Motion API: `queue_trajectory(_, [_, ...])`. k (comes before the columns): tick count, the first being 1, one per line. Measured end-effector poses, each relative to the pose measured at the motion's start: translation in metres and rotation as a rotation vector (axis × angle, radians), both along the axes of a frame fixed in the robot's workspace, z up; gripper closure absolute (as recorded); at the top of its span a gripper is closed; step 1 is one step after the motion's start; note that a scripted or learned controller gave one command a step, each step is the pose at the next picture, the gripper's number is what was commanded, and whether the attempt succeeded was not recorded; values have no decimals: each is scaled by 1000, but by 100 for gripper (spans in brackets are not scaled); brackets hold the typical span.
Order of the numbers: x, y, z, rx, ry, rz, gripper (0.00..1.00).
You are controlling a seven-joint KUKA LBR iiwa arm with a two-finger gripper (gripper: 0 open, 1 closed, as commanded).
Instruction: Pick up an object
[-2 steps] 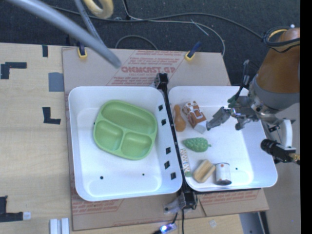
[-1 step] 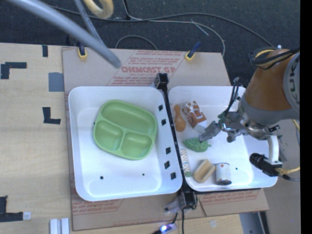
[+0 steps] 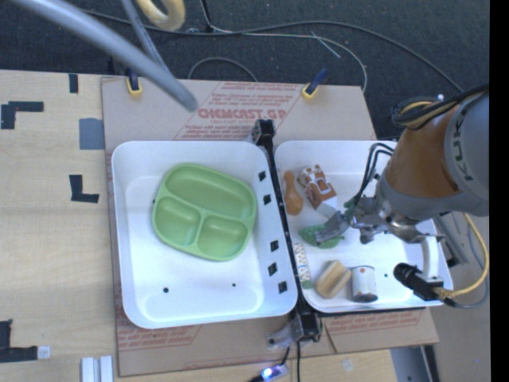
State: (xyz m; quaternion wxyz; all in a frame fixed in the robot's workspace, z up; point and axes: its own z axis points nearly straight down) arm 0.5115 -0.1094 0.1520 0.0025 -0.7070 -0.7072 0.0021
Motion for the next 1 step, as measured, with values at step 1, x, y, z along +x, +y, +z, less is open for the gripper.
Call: queue_trajectory(1, [-4, 6, -56, -8, -8, -4, 0])
